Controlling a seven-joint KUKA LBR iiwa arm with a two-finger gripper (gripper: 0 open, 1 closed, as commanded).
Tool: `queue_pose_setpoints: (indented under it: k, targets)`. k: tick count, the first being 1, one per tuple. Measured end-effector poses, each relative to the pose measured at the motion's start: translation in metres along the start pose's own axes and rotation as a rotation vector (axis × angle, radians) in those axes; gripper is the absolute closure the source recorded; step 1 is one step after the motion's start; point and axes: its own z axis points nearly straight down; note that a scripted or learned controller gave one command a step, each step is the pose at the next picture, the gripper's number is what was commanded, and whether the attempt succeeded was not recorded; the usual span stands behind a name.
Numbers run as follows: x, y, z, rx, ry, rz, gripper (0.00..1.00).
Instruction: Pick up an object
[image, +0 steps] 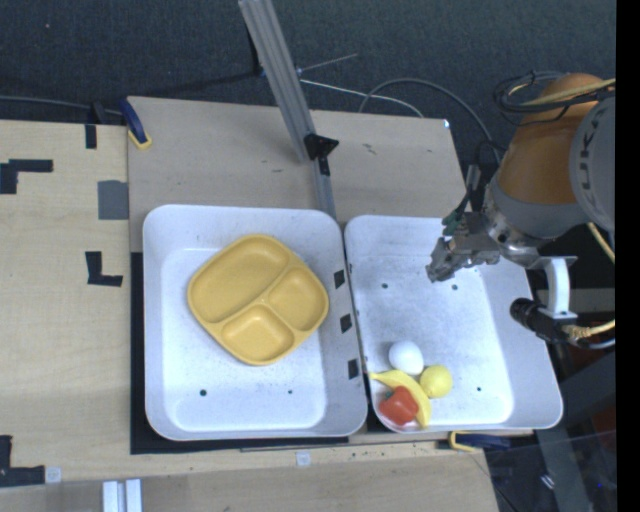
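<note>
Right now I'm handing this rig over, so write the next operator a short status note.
Gripper: above the far part of the right bin, nothing visibly in it.
Objects: white ball, yellow ball, banana and red piece clustered at the right bin's near left corner. Yellow divided plate lies in the left bin.
Done: no pick yet.
Left: descend on one object, grasp, lift.

A wooden bench (230, 160) is carrying two shallow white bins, the left bin (165, 330) and the right bin (520, 380), sitting side by side and touching along their inner edges.
</note>
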Motion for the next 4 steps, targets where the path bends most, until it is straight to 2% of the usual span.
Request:
queue_pose_setpoints:
  k: [1, 2, 4]
  targets:
    - [0.049, 0.013, 0.011, 0.006, 0.001, -0.004, 1.00]
    - [0.094, 0.016, 0.016, 0.007, 0.001, -0.004, 1.00]
    - [0.191, 0.042, 0.025, 0.006, 0.002, -0.005, 1.00]
